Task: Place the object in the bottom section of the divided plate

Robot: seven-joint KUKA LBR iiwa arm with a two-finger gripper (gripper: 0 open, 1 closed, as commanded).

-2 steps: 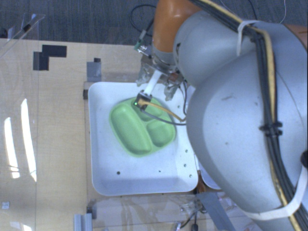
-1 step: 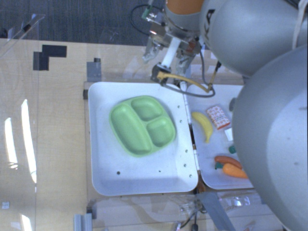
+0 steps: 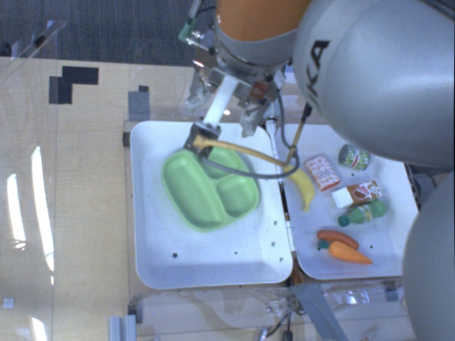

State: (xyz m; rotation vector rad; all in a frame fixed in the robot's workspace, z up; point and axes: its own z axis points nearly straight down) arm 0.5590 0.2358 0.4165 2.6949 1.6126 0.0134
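A light green divided plate (image 3: 195, 190) lies in the left white bin (image 3: 206, 258), with one long section on its left and two smaller sections on its right. My gripper (image 3: 254, 119) hangs over the far right corner of that bin, just beyond the plate's far edge. The wrist and its fittings hide its tips. The plate's sections look bare. In the right bin (image 3: 387, 244), a yellow banana (image 3: 304, 188) lies close to the divider between the bins.
The right bin also holds a red and white box (image 3: 322, 172), a small can (image 3: 354, 157), a little carton (image 3: 362, 192), a green bottle (image 3: 362, 213), a sausage (image 3: 338, 237) and a carrot (image 3: 346, 253). The arm's bulk covers the upper right.
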